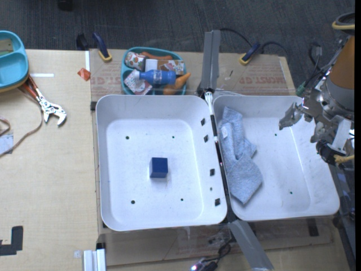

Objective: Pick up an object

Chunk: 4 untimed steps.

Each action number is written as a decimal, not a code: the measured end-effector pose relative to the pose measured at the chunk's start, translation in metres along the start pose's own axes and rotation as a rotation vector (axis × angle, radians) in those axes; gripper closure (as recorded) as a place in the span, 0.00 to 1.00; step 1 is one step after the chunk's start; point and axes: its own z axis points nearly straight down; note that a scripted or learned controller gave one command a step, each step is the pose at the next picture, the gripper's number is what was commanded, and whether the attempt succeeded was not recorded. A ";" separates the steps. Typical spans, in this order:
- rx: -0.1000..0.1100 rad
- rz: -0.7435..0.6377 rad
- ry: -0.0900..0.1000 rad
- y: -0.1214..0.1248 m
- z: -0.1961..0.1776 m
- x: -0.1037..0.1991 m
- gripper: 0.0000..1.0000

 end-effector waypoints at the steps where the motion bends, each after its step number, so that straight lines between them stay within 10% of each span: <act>1: -0.005 -0.094 0.003 -0.022 0.131 0.049 0.00; 3: -0.005 -0.030 0.001 0.074 0.052 -0.025 0.00; 4: -0.002 -0.032 0.001 0.048 0.132 0.042 0.00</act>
